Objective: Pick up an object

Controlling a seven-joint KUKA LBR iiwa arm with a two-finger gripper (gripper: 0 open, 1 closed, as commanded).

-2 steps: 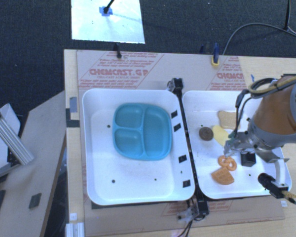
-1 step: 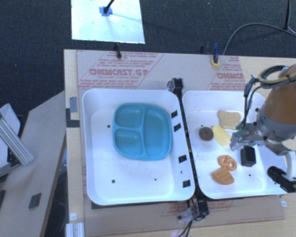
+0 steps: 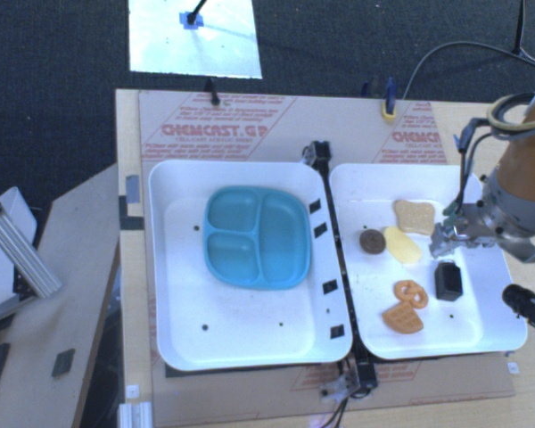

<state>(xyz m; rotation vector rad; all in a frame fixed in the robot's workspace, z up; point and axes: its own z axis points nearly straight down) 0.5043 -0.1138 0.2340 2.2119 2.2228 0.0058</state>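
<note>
While the gripper (image 3: pixel 448 242) hangs above the black block (image 3: pixel 448 281) in the right bin (image 3: pixel 495 333), its jaw state cannot be told.

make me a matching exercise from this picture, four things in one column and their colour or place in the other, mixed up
Things:
1. divided plate
2. pretzel
3. round cookie
4. toast slice

Descriptions:
A. dark brown, near the right bin's left wall
B. light blue, in the left bin
C. tan, farthest back of the food pieces in the right bin
D. orange, toward the front of the right bin

Pairs: 1-B, 2-D, 3-A, 4-C
</note>
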